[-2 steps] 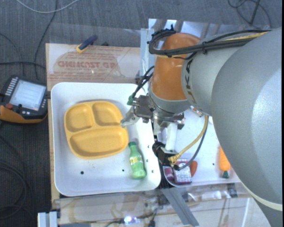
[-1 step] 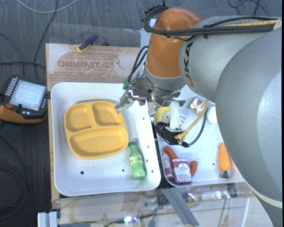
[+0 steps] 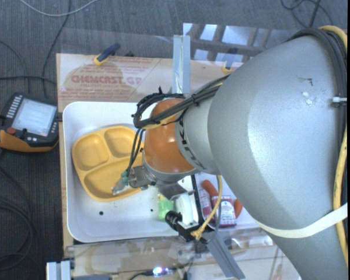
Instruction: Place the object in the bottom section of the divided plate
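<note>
Two-finger gripper [image 3: 123, 181] sits low over the near right edge of the yellow divided plastic plate [image 3: 99, 156], its tip above the plate's bottom section. Small green-tinted parts show at the tip; whether they belong to the tool or to a held thing cannot be told. Cannot tell whether the hand is open, closed or gripping.

Above the tip, the orange wrist band [image 3: 163, 142] and a bundle of black cables [image 3: 149, 109] looping round it. The big grey arm body [image 3: 268, 139] runs off to the right and covers most of the right bin.

The plate lies in the left shallow white bin [image 3: 81, 223], toward its left half, three compartments visible, all looking bare where not hidden by the wrist.

A light green object [image 3: 164, 207] lies on the bin floor just right of the plate, under the wrist. Beside the bins' divide, a red cylindrical item [image 3: 208, 190] and a small dark red packet [image 3: 226, 210], partly hidden.

Outside the bench, left: a teach pendant with grey screen and orange edge [image 3: 26, 123] on the dark carpet.
</note>
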You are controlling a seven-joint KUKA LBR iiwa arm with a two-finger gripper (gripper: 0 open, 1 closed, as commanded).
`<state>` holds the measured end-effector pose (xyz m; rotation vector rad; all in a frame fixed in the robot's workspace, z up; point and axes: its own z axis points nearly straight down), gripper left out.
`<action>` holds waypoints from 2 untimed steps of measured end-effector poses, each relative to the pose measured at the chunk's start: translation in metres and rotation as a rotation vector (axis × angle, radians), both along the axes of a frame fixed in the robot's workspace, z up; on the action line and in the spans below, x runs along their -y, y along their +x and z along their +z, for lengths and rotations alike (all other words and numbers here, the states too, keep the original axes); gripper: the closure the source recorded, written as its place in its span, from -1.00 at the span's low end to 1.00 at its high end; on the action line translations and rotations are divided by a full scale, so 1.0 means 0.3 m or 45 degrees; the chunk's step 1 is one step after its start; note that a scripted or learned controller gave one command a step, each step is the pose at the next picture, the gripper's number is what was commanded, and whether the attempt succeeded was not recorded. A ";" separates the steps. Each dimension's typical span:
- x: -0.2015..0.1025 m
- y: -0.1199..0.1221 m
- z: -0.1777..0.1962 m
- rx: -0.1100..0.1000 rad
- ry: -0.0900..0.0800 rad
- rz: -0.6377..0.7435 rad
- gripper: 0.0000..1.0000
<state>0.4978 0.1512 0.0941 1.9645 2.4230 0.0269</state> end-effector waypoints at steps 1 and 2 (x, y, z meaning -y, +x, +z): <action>0.087 0.431 0.134 -0.040 -0.007 0.076 -1.00; 0.086 0.428 0.157 -0.044 -0.012 0.078 1.00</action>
